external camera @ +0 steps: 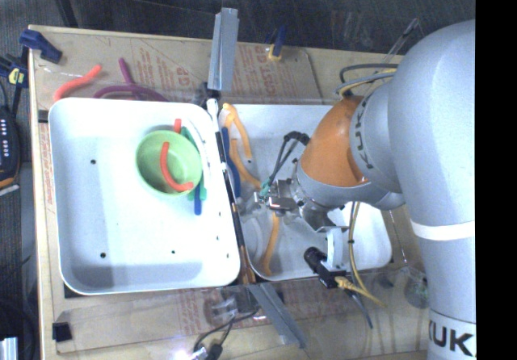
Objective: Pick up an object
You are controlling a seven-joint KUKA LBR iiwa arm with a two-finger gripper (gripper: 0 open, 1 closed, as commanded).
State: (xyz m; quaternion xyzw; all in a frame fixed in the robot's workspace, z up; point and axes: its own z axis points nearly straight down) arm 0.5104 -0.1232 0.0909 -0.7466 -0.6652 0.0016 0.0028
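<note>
Camera view looks down at a slant on a desk (161, 322) carrying two shallow white bins side by side; the left bin (105, 245) holds a green bowl (168, 161) with a red curved piece (170, 173) lying across it and a blue stick (198, 198) at its right edge, while the right bin (271, 128) is largely covered by the grey arm and its orange band (335, 148). The arm reaches in from the right and bends down over the right bin, which suggests the try is being made there, and the pincer (271, 197) sits low near that bin's left wall. Whether the pincer is open or closed I cannot tell, since the wrist and cabling crowd it, and nothing is plainly seen held in it. Likely targets are the orange-yellow strips in the right bin: one curved strip (234, 136) lies near the upper left corner with its long axis running roughly up and down the view, and another strip (273, 239) lies just below the pincer, also pointing roughly top to bottom with a slight lean. Both lie close to the bin wall, so a grasp across their narrow width looks the sensible approach
</note>
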